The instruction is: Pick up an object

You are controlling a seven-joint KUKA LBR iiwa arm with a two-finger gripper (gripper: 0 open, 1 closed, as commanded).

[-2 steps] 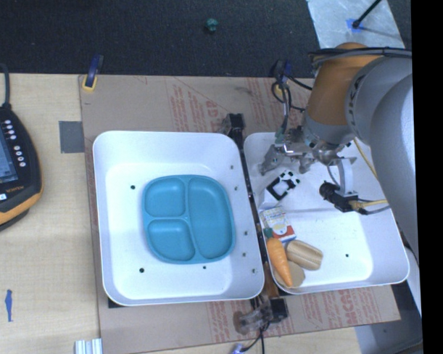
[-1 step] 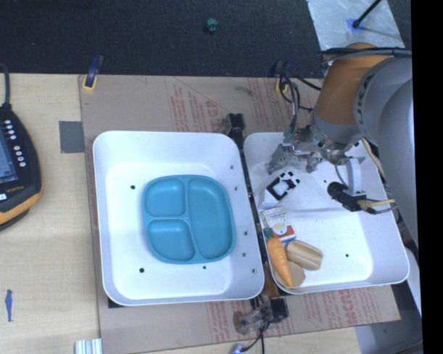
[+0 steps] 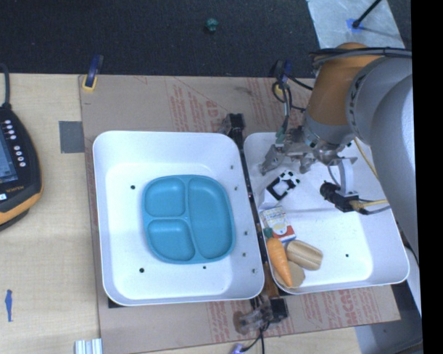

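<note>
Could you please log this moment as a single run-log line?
pincer low in right bin | nothing seen held | carrot, bread roll at bin's near left corner | blue divided plate in left bin

This is a robotics lab. A teach pendant [image 3: 7,169] lies on the wooden tabletop [image 3: 43,273], two white bins [image 3: 110,213] sit on a taped cardboard sheet [image 3: 161,102], cables [image 3: 284,90] trail about, and the floor beyond is dark carpet [image 3: 144,30].
</note>
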